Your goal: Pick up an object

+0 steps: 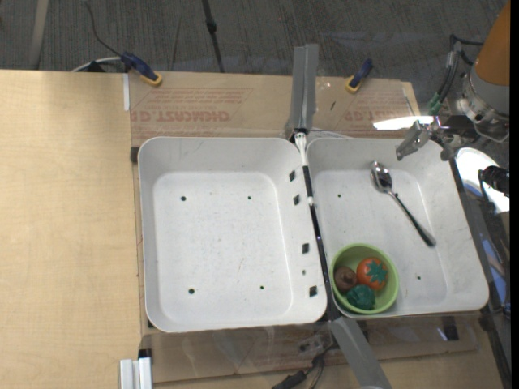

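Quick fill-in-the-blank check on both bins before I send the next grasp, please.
1. The silver metal spoon lies in the ____ white bin.
2. The round green bowl sits at that bin's near-____ corner.
3. Beside the orange tomato-like toy in the bowl lies a ____ piece.

Missing: right; left; green

White bins; green bowl w/ orange-red, brown & green items; silver spoon, dark handle; tan tabletop; blue/orange clamps.
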Action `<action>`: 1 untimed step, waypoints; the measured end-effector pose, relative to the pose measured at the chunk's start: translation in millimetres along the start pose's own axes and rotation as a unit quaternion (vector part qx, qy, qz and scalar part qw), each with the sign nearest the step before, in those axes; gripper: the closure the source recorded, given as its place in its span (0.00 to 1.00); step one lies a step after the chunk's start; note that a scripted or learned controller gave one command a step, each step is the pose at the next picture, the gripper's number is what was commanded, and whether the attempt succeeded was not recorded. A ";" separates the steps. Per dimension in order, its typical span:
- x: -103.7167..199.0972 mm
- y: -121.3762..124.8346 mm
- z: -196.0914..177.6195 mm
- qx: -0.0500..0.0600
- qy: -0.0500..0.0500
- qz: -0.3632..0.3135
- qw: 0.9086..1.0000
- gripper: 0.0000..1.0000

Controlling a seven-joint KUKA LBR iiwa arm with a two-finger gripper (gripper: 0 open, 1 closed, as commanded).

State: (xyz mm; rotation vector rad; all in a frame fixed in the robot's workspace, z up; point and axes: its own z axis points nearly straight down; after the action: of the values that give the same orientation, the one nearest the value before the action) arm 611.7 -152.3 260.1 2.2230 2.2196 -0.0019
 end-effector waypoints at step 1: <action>0.3 37.8 3.1 0.000 0.000 -0.001 1.000 0.00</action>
State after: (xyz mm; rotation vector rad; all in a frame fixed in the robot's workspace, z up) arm 649.5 -152.0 256.9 2.2214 2.2211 -0.0025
